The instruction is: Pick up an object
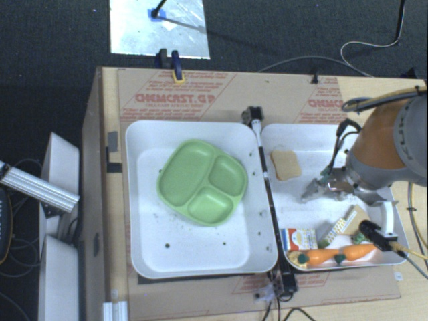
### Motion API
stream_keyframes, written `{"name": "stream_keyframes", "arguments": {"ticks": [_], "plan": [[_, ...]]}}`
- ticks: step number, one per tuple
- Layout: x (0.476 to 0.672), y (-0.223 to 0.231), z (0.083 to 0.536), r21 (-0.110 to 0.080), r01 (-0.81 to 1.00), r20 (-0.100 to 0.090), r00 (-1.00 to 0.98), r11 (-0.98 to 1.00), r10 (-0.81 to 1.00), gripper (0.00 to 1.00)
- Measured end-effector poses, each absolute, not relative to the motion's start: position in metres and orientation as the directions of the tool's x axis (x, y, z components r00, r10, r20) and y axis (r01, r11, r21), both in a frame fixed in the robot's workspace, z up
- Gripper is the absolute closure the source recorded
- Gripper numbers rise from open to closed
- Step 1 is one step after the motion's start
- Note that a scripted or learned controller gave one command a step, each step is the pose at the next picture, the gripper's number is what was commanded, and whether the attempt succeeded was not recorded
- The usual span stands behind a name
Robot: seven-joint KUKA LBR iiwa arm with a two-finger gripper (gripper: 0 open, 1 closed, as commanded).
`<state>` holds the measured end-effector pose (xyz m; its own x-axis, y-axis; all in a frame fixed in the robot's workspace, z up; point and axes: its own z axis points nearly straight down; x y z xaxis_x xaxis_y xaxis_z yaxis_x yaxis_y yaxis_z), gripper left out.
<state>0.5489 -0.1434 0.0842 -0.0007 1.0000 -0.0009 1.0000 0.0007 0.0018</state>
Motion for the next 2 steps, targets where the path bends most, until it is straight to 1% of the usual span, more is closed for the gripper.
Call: {"name": "stream_keyframes", "arguments": {"ticks": [1,2], "plan": [[0.512,-0.171,0.235,0.006,1.0,-0.003,-0.001,0.001,1.0,0.0],[0.486,-0.146,0.113,-0.001,1.0,0.001,-0.001,0.001,1.0,0.0]]}}
